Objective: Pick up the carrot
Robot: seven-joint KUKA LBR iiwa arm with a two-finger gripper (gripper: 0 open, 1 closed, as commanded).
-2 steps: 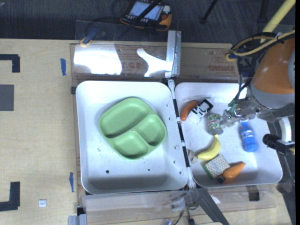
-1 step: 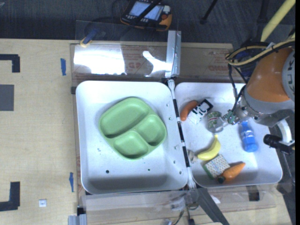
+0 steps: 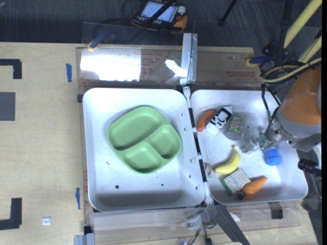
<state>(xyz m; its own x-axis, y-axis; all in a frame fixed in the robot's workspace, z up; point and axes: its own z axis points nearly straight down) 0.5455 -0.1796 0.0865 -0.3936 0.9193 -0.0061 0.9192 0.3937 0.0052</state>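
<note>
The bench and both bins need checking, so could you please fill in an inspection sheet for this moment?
Surface: two white bins; left bin holds a green divided plate.
Job's things: carrot lies at the right bin's near edge, untouched.
Clutter: banana, orange-red piece, blue object, small tin, patterned block, black-and-white card.
Grippers: gripper over the right bin, state unclear.
Cables: yellow and black cables upper right.
Surroundings: handheld controller behind the bins.

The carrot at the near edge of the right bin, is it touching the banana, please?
Apart. In the camera view, the carrot lies below the banana, with a patterned block and bare bin floor between them.
</note>
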